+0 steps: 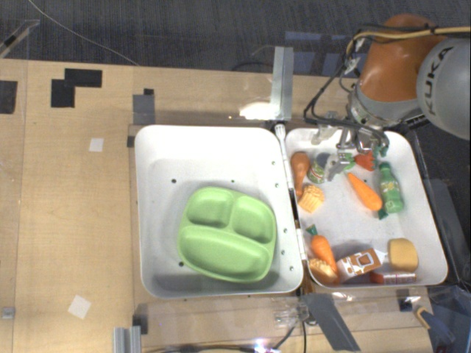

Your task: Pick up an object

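Observation:
My gripper (pixel 344 153) hangs low over the back part of the right bin (pixel 427 219), under the orange wrist band. Just below it lie a small green-labelled can (pixel 316 173) and an orange carrot (pixel 364 190). A red piece (pixel 366 161) peeks out right beside the gripper, partly hidden by it. A brown sausage (pixel 299 165) and a yellow corn piece (pixel 312 197) lie by the bin's left wall. A green bottle (pixel 390 187) lies on the right side. Nothing shows as held.
The left bin (pixel 158 197) holds a green divided plate (pixel 228 232). At the right bin's front lie a second carrot (pixel 322 253), a red and white packet (pixel 360 262) and a tan block (pixel 403 254). Cables hang around the wrist (pixel 331 87).

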Tool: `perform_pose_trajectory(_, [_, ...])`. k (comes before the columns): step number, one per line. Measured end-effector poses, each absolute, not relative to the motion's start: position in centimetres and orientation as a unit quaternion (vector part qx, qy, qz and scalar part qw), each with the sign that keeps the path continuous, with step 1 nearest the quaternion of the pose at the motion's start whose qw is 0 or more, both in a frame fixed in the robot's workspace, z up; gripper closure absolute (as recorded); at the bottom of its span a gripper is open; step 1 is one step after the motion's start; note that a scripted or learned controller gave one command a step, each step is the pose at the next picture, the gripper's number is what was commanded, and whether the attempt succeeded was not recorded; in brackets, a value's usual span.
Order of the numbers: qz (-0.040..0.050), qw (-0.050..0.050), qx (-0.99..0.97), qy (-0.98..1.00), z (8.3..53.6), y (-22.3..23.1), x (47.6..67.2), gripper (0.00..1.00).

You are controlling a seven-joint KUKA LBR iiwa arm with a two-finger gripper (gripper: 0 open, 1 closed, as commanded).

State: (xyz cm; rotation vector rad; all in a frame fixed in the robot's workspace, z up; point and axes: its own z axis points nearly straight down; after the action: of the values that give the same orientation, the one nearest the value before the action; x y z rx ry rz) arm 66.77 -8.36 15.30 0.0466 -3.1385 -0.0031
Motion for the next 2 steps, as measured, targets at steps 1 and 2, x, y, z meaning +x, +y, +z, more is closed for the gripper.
perform_pose_trajectory(1, [0.0001, 0.0, 0.014, -1.0, 8.9, -12.1, 67.0, 0.0])
perform_pose_trajectory(2, [0.0015, -0.013, 0.016, -1.0, 10.4, -12.0, 67.6, 1.0])
